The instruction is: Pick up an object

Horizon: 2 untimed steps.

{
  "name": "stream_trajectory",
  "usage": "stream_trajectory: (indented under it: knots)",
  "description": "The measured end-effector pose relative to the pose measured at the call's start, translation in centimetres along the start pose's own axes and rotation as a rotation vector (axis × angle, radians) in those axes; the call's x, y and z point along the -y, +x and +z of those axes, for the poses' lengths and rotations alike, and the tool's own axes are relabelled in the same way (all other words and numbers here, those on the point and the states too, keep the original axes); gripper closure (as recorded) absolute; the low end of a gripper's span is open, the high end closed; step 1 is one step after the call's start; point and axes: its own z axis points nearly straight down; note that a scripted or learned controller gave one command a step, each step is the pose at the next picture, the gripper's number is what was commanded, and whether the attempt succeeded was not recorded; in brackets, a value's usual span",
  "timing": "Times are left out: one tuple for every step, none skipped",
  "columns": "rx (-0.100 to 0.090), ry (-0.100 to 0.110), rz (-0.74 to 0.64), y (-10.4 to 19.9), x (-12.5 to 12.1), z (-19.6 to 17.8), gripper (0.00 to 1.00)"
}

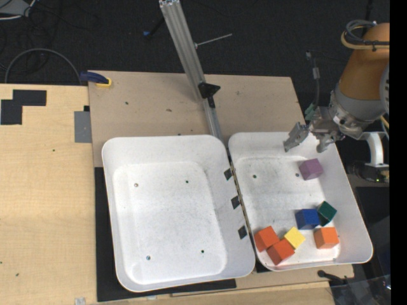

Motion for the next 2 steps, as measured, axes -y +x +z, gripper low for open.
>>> stream_trajectory:
  knots:
    - [0.0,-0.001,0.002,3.2,2.9,13.0,0.0]
    - [-0.001,-0.001,0.012,3.0,3.0,11.9,1.0]
